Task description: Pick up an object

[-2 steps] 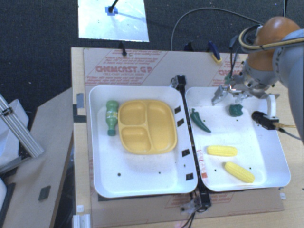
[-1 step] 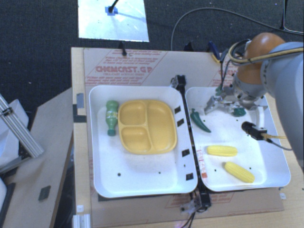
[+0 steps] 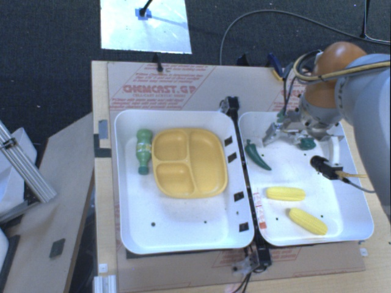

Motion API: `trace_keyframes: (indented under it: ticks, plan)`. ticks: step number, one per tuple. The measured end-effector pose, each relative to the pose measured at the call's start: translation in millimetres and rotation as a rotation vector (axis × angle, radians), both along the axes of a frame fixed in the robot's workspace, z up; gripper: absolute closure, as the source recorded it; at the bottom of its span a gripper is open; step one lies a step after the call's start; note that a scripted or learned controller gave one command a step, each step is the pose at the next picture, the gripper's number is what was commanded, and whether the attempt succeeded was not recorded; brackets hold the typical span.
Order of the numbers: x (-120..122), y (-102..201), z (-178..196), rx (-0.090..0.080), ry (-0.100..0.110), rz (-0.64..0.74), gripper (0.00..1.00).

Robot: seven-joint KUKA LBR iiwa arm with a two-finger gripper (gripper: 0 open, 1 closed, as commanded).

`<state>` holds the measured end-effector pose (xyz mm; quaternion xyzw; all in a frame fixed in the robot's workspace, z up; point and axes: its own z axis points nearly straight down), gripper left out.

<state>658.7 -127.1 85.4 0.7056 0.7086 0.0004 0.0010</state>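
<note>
Two white bins sit side by side on the bench, and my gripper (image 3: 300, 134) hangs over the far part of the right bin (image 3: 360, 224), close to its far edge. My fingers look spread apart with nothing held between them, one pale finger (image 3: 274, 132) reaching toward the divider. A small teal thing (image 3: 306, 143) lies right under the wrist, half hidden, so I cannot tell what it is. The green chili pepper (image 3: 256, 155) lies just beside the divider; two corn cobs, one (image 3: 285, 193) mid-bin and another (image 3: 307, 221) toward the near edge, lie well apart from me. My risk, I judge: closing here could catch only bin floor, or nudge the pepper against the wall. The yellow divided plate (image 3: 186, 162) and green bottle (image 3: 143, 151) are in the left bin.
</note>
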Motion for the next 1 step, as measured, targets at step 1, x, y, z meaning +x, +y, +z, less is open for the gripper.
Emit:
trace_keyframes:
  ticks: [1]
  plan:
    - [1.2, 0.0, 11.6, -0.001, -0.004, 0.001, 1.0]
